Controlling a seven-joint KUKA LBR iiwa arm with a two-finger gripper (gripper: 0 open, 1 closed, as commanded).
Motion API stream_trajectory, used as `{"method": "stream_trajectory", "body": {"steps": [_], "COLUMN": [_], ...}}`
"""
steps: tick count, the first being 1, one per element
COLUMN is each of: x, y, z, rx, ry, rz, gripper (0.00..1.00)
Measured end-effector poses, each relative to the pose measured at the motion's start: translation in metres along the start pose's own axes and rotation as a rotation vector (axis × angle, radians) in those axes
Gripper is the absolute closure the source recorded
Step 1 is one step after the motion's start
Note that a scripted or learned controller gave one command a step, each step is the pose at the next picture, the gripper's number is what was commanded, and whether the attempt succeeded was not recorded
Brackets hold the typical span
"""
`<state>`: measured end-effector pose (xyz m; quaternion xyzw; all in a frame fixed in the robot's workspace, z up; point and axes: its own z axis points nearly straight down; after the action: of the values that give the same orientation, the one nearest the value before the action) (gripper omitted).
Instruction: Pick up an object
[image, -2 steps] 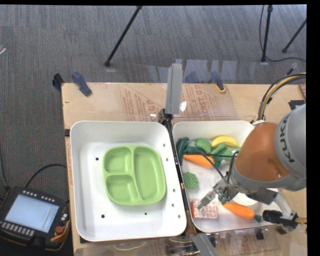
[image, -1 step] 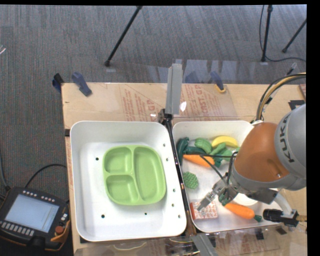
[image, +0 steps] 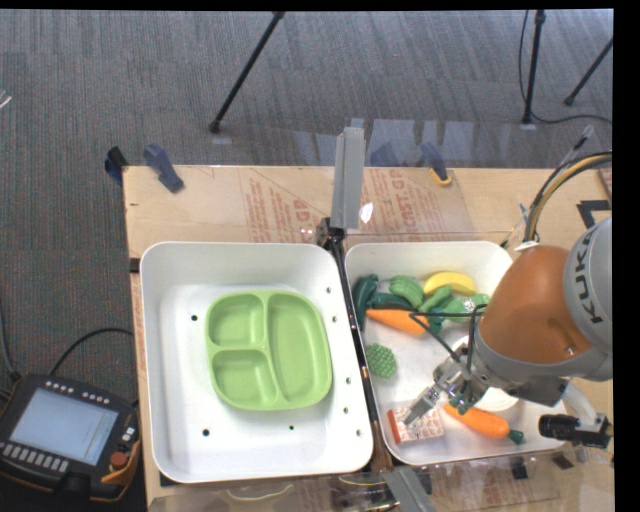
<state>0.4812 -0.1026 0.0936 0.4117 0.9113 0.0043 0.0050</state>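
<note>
Grey carpet (image: 120, 90) surrounds a plywood bench (image: 240, 200), and thin black tripod legs (image: 245, 70) cross the floor behind it. Two shallow white bins sit side by side on the bench. At the bottom left corner, off the bench, lies a black handheld control pendant with a pale screen (image: 65, 430).

Inside the left white bin (image: 165, 400) rests a light green plastic plate with three compartments (image: 268, 350); it lies flat near the bin's middle.

Toy food is scattered in the right white bin (image: 470, 250). Along its far side, a dark green vegetable (image: 362, 292) lies against the dividing wall, a green pea-pod-like piece (image: 405, 287) sits beside it, and a yellow banana-shaped piece (image: 449, 283) lies further right. Just in front of them, an orange toy carrot with a green tip (image: 398, 320) points toward the left bin. A small round textured green piece (image: 380, 359) lies apart from it, closer to the near side. Near the bin's front edge are a small red-and-white packet (image: 416, 427) and a second orange carrot (image: 478, 421), which runs to the right with its green end at the far right.

From the right, the grey arm with its orange band (image: 535, 310) reaches over this bin. Its two-finger gripper (image: 426, 402) hangs low at the packet's upper edge, slender fingers angled down and to the left; I cannot tell how far apart they stand or whether anything is held between them.
</note>
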Motion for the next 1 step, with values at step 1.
{"method": "stream_trajectory", "body": {"steps": [1], "x": [0.0009], "y": [0.0012], "z": [-0.0001], "rx": [0.000], "ry": [-0.004], "rz": [-0.029], "gripper": [0.00]}}
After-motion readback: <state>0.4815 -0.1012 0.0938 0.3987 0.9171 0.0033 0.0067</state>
